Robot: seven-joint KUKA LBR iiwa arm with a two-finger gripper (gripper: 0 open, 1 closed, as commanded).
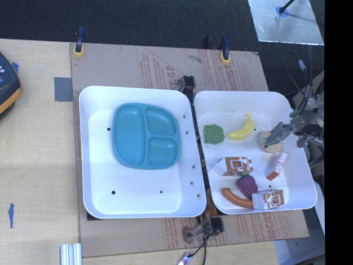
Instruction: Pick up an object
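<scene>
My gripper [288, 139] reaches in over the right side of the right bin [212, 101]. It is open, its two grey fingers spread apart with nothing between them. The left finger [274, 134] lies over a tan round piece [269, 143]. A red and white tube [277, 167] lies just below the gripper. Farther left are a yellow banana [242, 128] and a green lump [213, 133]. Toward the bin's front lie a small carton [234, 165], a purple eggplant [247, 184], an orange sausage [236, 198] and a second carton [269, 199].
The left bin [94, 197] holds a blue divided plate [146, 136]. Clamps sit between the bins at the back [187, 83] and front [203, 229]. A yellow and black device [7, 87] rests at the bench's far left.
</scene>
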